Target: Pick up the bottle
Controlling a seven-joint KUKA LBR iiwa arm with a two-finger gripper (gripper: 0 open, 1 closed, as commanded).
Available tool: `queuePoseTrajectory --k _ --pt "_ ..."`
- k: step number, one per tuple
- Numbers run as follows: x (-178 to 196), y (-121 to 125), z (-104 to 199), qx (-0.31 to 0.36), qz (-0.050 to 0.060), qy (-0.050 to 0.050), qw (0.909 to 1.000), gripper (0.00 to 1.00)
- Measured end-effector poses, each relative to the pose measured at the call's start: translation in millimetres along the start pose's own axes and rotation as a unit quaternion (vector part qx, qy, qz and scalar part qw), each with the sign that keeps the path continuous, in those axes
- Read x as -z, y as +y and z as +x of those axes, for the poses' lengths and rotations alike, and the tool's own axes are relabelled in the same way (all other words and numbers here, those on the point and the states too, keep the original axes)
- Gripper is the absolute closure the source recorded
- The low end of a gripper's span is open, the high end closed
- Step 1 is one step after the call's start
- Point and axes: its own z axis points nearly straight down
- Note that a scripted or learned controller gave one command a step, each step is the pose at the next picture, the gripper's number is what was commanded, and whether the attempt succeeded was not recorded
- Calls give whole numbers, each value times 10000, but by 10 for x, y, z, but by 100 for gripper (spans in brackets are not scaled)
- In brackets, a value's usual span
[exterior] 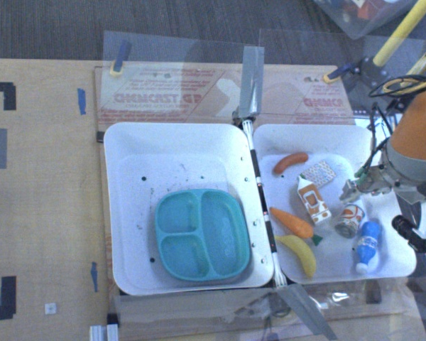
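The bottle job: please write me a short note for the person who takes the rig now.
Gripper: low in the right bin, near its right side; it holds nothing that I can see.
Bottle: blue and white, lying in the right bin's near right corner, apart from the gripper, beside a small can.
Done: nothing, the bottle is not yet picked.
Left: move nearer over the bottle, grasp it, lift it.
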Motion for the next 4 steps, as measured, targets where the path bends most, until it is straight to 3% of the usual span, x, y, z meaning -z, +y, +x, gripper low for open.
queuePoseTrajectory --k 1,2,3,4 --pt "0 0 1 0 1 0 10000 0" --pt "-269 -709 -23 -417 -5 43 9991 0" --pt "-166 -711 -63 -441 -20 6 9990 100" --pt "682 -129 176 -958 27 17 9954 100"
